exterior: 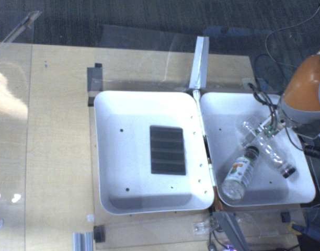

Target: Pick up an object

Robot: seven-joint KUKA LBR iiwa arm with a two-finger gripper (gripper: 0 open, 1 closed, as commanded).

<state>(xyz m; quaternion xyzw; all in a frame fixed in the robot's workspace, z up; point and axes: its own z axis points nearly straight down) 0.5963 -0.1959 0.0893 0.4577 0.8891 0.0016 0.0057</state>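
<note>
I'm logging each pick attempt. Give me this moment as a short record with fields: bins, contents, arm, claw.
left bin: holds a dark ribbed rectangular pad, lying flat near its centre
right bin: holds a bottle with a black cap, lying on its side, and clear plastic items beside it
arm: over the right bin's far right corner
claw: above the clear plastic; grip state unclear

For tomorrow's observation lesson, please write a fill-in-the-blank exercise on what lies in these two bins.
1. The flat dark ribbed rectangular pad lies in the ____ bin of this view.
2. The clear plastic bottle with a black cap lies on its ____.
3. The shallow white bins number ____.
4. The band on the grey arm is ____.

Missing words: left; side; two; orange
</note>
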